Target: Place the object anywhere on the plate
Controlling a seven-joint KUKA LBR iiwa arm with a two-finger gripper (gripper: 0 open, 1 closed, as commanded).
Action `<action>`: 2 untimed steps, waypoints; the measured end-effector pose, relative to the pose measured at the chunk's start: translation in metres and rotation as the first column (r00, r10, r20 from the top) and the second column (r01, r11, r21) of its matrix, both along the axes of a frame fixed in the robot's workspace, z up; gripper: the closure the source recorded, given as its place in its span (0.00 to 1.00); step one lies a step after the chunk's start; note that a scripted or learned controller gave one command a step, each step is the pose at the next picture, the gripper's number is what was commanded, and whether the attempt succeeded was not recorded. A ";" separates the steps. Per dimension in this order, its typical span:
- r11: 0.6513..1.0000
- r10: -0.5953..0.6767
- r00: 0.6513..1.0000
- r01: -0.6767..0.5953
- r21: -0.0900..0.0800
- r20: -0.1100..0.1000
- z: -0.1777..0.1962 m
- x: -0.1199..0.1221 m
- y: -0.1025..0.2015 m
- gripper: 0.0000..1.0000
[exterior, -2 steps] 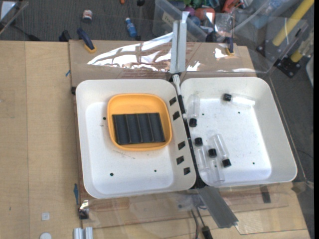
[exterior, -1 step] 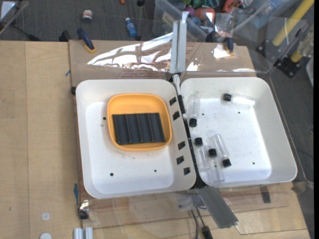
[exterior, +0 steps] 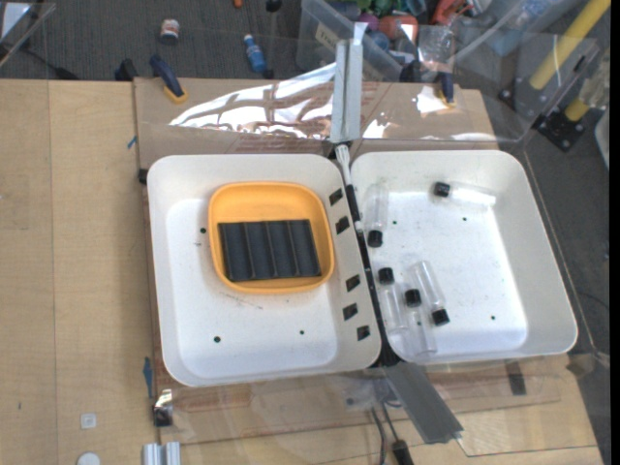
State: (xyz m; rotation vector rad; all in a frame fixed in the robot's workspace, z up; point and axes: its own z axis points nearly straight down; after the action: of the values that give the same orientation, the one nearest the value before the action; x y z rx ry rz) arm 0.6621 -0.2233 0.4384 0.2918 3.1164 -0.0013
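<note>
Black ribbed block [exterior: 268, 250]: item one, the task's thing as I read it. Lies flat in the well of the plate, long side across, inside the rim all round

Orange plate [exterior: 222, 208]: shallow, rounded square, sits in the upper middle of the left bin [exterior: 184, 342], touching no wall

Gripper: state not readable from my station; I cannot tell whether it is wide, narrow or carrying anything

Step in hand, my judgement: placement looks done, since the block rests wholly on the plate. Doing it well from here means a straight upward withdrawal, no sideways drag that could nudge the block or slide the plate, then a check that the block lies settled and not propped on the rim

Black tabs [exterior: 349, 284]: a row along the seam between the bins, just beside the plate's right edge

Right bin [exterior: 509, 294]: holds several clear vials [exterior: 420, 289] with black caps, mostly near the seam, one cap [exterior: 441, 190] towards the far wall. Well apart from the plate

Clear tub [exterior: 407, 13]: beyond the bins, full of coloured oddments
</note>
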 end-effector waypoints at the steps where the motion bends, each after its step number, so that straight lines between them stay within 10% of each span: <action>1: 0.980 0.200 0.980 -0.200 -0.003 0.000 0.000 0.001 0.002 1.00; 2: 0.831 0.556 0.831 -0.556 -0.007 -0.001 0.000 0.006 0.002 1.00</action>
State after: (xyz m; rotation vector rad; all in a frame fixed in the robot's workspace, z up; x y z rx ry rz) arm 0.6682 -0.2216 0.4385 -0.6262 3.0651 -0.0063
